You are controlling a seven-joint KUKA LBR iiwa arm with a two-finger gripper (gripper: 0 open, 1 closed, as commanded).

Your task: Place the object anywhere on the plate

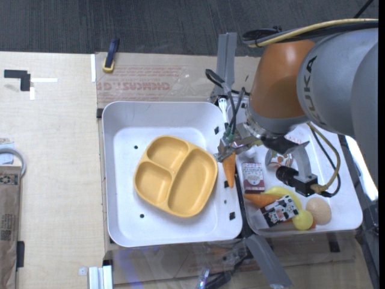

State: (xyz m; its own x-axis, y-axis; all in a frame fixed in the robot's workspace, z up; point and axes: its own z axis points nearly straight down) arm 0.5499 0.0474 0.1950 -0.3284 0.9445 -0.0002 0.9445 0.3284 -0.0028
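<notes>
I see the gripper (227, 151) over the rim between the two bins, its fingers closed on the top of an orange carrot (229, 172) that hangs straight down. The yellow three-part plate (174, 175) lies just at the carrot's nine o'clock in the left bin (120, 161). At four o'clock, the right bin (349, 218) holds a small red packet (253, 176), an egg (319, 210) and other toy food.

The arm (337, 77) comes in from the right, thick and grey, bent over so its orange band (283, 83) fills the upper right. Below the band the wrist points down and to the left. The tool (227, 152) hangs at its end, low and small against the bulk above it. Black cables loop off the wrist on either side.
</notes>
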